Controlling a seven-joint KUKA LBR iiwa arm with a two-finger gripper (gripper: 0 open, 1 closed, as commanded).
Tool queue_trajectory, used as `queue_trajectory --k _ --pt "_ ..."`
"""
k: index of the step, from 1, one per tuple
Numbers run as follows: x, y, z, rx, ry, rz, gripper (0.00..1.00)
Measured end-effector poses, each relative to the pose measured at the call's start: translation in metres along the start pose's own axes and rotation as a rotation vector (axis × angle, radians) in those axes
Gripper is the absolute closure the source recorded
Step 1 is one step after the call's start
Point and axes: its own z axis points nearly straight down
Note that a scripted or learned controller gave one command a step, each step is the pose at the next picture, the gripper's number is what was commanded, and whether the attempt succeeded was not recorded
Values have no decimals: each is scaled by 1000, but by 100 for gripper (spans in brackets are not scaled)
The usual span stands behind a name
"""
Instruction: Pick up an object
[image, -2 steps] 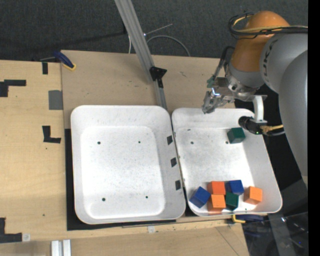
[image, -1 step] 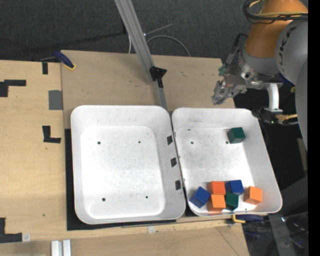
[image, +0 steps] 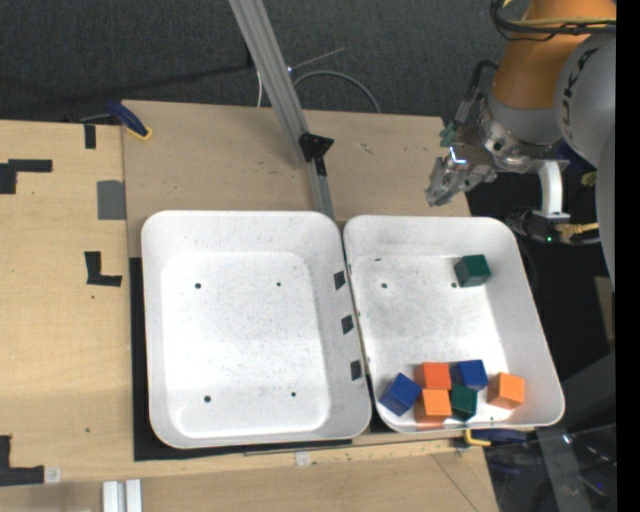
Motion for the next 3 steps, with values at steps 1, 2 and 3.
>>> queue_trajectory --k 1,2,3 --pt "52 -1 17 3 1 -4 100" --pt "109 -6 31 4 2 -5 100" --pt "167 -8 39 4 2 -5 100"
